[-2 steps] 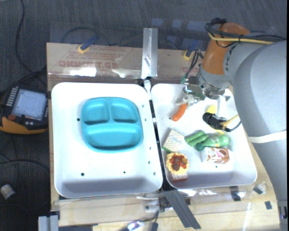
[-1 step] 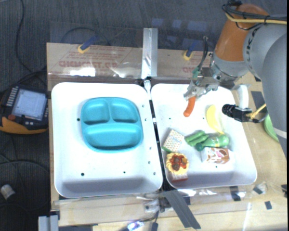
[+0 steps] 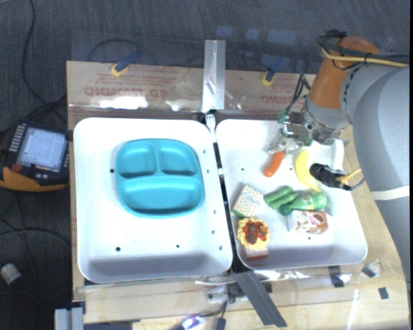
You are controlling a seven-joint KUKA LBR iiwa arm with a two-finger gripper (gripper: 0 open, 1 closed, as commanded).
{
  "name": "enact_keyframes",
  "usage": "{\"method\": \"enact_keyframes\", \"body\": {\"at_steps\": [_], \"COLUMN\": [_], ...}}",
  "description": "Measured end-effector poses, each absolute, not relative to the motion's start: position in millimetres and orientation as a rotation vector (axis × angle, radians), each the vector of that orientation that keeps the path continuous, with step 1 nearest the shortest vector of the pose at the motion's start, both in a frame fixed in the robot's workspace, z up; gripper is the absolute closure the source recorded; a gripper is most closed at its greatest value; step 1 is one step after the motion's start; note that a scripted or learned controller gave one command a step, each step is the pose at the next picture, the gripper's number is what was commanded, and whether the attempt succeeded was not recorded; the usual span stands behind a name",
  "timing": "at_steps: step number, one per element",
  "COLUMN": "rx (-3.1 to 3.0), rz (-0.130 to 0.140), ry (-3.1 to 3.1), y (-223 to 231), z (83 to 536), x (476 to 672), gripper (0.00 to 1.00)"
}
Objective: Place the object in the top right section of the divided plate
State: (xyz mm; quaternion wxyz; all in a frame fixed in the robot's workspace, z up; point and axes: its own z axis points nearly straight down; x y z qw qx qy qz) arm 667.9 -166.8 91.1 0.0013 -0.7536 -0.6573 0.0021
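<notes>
Your claw (image 3: 286, 137) sits over the right bin (image 3: 344, 249), just above carrot (image 3: 274, 163); can't tell its state. Banana (image 3: 302, 168), green veg (image 3: 294, 199) crowd nearby. Blue plate (image 3: 158, 175) in left bin.

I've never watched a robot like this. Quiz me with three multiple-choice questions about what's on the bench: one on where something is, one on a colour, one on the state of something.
1. Where is the divided plate?
A. left bin
B. right bin
C. on the floor

2. What colour is the plate?
A. red
B. blue
C. yellow

3. What lies in the plate's sections?
A. the carrot
B. the banana
C. nothing yet

Answers:
1 A, it sits in the left bin.
2 B, it is plainly turquoise blue.
3 C, the carrot and banana lie in the right bin, near the claw.
</notes>
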Motion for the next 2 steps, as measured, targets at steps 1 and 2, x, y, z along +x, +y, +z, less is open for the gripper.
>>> {"method": "enact_keyframes", "body": {"at_steps": [1,2], "rx": [-2.782,-2.779], "rz": [0.004,0.019], "ry": [-1.446,-1.455], "y": [-192.9,-193.0], "z": [88.6,94.4], "x": [671.0,670.5], "gripper": [1.0,1.0]}}
